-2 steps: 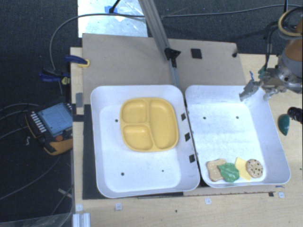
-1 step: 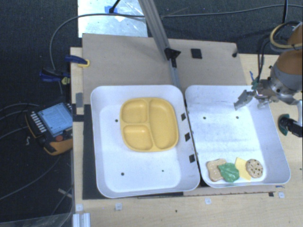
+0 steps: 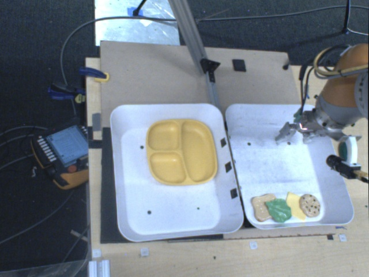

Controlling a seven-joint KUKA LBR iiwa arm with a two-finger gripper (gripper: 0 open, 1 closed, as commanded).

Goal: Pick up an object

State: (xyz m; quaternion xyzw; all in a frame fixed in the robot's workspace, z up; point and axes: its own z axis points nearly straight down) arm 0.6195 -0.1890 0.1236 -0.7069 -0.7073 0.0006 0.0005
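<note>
The fingers (image 3: 286,133) hang over the upper part of the right bin (image 3: 259,154), how far apart I cannot tell, while the toy foods (image 3: 285,207) lie well below them in a left-to-right row along that bin's near edge.

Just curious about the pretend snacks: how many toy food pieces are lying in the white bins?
4, clustered along the right bin's near edge: a tan toast slice, a green leafy piece overlapping it, a yellow cheese wedge, and a round chocolate-chip cookie. Smaller pieces might hide beneath.
</note>
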